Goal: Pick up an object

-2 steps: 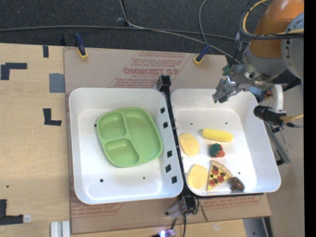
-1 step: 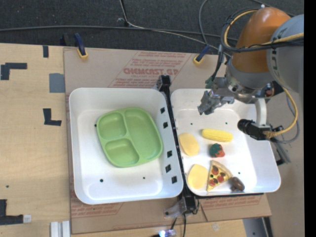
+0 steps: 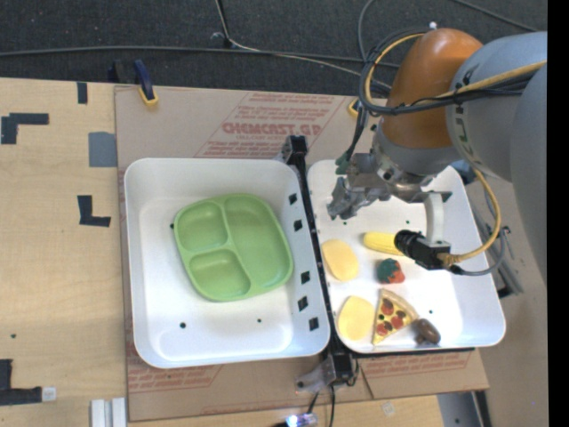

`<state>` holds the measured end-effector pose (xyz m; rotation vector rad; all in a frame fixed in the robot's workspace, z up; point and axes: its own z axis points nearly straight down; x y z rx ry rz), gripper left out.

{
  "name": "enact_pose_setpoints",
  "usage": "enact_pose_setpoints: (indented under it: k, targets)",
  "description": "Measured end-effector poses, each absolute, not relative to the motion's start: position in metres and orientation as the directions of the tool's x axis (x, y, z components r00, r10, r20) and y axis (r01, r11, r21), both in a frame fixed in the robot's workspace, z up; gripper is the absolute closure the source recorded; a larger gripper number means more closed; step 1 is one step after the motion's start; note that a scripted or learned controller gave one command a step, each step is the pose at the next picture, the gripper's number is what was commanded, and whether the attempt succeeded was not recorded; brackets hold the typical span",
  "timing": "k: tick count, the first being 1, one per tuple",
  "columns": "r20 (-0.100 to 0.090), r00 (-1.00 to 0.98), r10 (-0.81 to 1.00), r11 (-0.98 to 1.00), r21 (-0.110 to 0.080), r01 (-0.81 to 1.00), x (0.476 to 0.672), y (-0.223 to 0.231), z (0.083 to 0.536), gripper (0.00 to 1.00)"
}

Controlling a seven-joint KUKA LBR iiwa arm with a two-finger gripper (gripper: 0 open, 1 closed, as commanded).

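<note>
Camera view: gripper hangs over right bin far-left corner, finger state cannot tell, nothing visibly held; approach step by my read; next, descend onto yellow round piece just nearer.

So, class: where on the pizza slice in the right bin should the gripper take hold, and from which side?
Probably from straight above, fingers across the pizza slice near its wide crust end. It lies flat, with a yellow piece touching its left edge, so little room there.
</note>
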<state>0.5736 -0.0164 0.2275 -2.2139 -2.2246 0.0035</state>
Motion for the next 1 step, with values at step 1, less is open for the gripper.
enact_pose_setpoints:
  k: [1]
  targets:
    - [0.001, -0.006, 1.000, 0.006, -0.003, 1.000, 0.5548, 0.0401, 0.2254, 1.00]
